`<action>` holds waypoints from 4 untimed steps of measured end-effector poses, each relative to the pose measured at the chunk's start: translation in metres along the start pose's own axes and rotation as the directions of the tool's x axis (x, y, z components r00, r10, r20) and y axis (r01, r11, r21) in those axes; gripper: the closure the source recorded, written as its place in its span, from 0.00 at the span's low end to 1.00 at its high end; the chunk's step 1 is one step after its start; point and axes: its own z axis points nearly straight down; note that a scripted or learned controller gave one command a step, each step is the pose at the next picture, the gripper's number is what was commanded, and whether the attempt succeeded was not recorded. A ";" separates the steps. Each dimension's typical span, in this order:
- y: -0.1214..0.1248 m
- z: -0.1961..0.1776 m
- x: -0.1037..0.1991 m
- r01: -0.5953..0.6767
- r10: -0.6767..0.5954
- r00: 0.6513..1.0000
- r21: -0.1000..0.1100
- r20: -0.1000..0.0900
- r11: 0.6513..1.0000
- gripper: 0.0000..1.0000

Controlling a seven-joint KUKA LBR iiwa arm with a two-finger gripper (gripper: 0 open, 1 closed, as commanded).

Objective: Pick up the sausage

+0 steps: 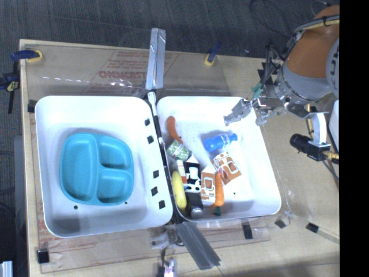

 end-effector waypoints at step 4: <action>0.086 0.088 0.159 0.340 -0.340 0.940 -0.004 0.002 0.940 1.00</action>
